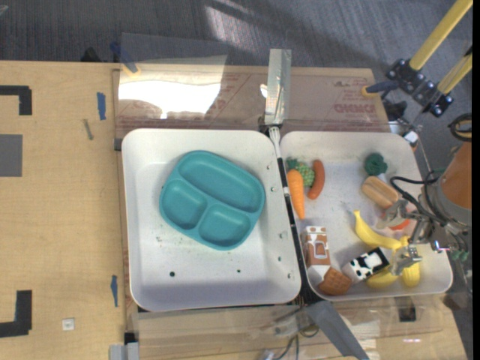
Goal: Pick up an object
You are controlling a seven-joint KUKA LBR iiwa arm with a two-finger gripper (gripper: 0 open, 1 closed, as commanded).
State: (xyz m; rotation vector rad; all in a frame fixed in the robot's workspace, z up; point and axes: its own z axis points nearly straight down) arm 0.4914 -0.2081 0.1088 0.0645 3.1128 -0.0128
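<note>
While the grey arm reaches in from the right, its hand (411,252) hangs low over the right bin (339,154), near that bin's front right corner; whether it grips anything cannot be told. Just to its left lies a yellow toy banana (373,233), long axis running from upper left to lower right, ending beside the hand. A black-and-white toy cow (370,264) sits just below it. The left bin (142,223) holds a teal divided plate (213,198).
</note>
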